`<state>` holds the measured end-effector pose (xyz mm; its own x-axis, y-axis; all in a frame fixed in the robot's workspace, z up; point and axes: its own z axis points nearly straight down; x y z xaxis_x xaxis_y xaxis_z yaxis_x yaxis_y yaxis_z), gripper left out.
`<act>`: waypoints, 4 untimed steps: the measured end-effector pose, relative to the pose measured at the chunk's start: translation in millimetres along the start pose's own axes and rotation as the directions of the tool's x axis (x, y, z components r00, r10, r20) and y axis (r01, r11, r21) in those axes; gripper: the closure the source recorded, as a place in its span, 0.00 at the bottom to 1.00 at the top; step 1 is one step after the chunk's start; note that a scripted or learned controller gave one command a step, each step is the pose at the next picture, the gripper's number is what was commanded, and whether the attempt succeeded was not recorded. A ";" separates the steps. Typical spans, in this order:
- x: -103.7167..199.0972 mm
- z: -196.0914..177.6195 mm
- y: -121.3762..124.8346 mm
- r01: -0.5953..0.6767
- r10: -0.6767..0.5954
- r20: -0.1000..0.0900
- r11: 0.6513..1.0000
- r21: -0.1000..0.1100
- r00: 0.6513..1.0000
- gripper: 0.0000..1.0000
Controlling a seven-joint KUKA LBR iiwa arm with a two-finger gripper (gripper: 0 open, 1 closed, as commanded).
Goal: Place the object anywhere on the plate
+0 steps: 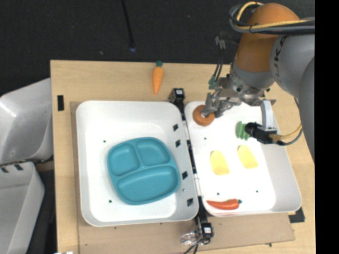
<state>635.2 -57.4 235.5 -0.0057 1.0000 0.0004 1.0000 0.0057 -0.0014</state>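
A blue three-part plate point(142, 169) lies in the left bin point(90, 205). In the right bin point(275, 194), at its far left corner, sits a round brown piece point(202, 116) like a small bun. My gripper point(216, 107) hangs right over that brown piece, its fingers pointing down at its right edge. Two yellow pieces point(219, 162) point(247, 156) lie in the middle of the right bin. A green piece point(242, 130) rests just to the gripper's right, and a red chili point(224, 204) lies along the near wall.
A toy carrot point(157, 78) lies on the wooden bench behind the left bin. Black clips point(177, 94) sit along the seam between the bins. A cable with a black plug point(259, 133) hangs over the right bin.
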 end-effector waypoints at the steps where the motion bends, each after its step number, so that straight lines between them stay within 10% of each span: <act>1: 56.1 -1.0 2.0 0.001 -0.001 -0.001 1.000 -0.002 1.000 1.00; 3: 159.7 3.8 -26.2 0.001 -0.001 0.000 1.000 0.001 1.000 1.00; 4: 151.2 -7.9 -28.5 -0.005 0.005 0.000 1.000 -0.003 1.000 1.00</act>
<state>605.8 93.6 243.5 -0.0006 1.0000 0.0005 1.0000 0.0006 0.0013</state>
